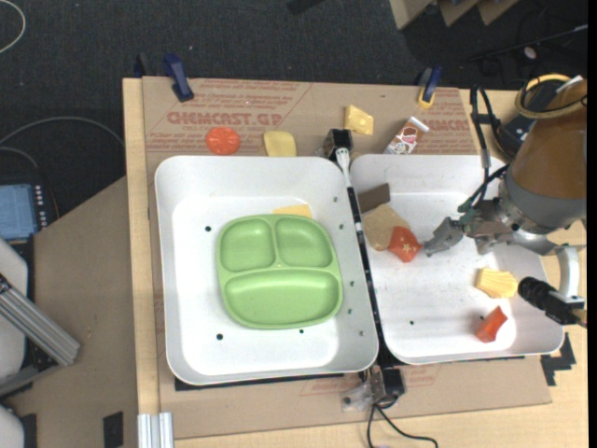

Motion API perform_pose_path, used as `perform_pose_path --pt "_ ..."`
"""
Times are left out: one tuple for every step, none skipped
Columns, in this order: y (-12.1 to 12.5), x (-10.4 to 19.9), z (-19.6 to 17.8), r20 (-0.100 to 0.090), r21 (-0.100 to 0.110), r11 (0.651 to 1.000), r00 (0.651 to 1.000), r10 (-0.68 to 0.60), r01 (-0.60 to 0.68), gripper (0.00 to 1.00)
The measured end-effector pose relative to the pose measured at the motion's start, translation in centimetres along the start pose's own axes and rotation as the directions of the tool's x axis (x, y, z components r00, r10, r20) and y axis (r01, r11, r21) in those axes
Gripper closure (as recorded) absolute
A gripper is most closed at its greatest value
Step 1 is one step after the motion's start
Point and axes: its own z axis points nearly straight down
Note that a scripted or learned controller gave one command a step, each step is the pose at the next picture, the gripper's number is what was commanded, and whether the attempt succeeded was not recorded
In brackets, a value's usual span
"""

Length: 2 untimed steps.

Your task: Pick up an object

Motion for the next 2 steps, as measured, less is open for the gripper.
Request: perform_pose_path --pt "-1.0 -9.0 -0.6 0.006 0.001 1.000 1.000 0.016 -0.016 0.00" --pt "-5.4 -8.8 8.3 -0.013 0.011 1.000 1.000 0.007 -0.006 0.00"
